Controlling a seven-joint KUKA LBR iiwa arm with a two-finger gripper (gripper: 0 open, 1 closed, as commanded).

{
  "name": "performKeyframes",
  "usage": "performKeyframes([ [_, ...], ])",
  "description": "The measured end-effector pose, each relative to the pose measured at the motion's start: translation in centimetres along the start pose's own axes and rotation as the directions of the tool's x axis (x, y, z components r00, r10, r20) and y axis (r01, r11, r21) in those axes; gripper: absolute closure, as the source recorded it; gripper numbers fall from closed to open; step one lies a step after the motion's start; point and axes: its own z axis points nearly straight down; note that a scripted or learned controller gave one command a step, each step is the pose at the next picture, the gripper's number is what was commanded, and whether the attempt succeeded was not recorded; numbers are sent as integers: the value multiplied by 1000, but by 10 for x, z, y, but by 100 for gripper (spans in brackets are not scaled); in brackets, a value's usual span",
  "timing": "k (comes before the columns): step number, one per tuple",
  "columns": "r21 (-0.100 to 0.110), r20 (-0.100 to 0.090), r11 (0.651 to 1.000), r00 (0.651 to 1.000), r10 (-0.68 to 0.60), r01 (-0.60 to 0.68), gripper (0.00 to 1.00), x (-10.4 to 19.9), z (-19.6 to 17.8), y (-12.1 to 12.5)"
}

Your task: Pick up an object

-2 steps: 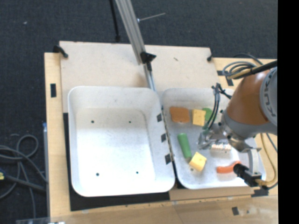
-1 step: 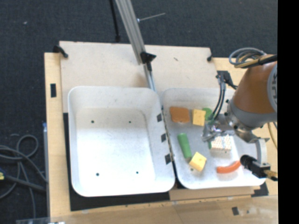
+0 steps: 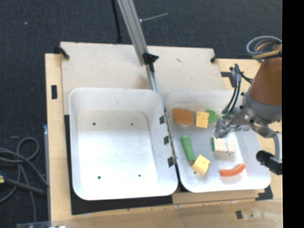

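The right bin holds an orange-brown block, a yellow cube, a green piece partly behind the gripper, a green cylinder, a second yellow cube, a white speckled block and a red-orange curved piece. My gripper hangs low in this bin, right above the white speckled block's upper edge. The arm's wrist covers the fingers.
The left bin sits beside the right one, with a dark clip strip between them. A slanted metal rail rises at the back. Cables lie on the floor at left.
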Motion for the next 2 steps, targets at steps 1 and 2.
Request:
performKeyframes([
  [1, 2, -1, 1000, 1000, -1, 1, 100, -1, -30, 2],
  [2, 4, -2, 1000, 1000, -3, 3, 100, 44, -33, 33],
])
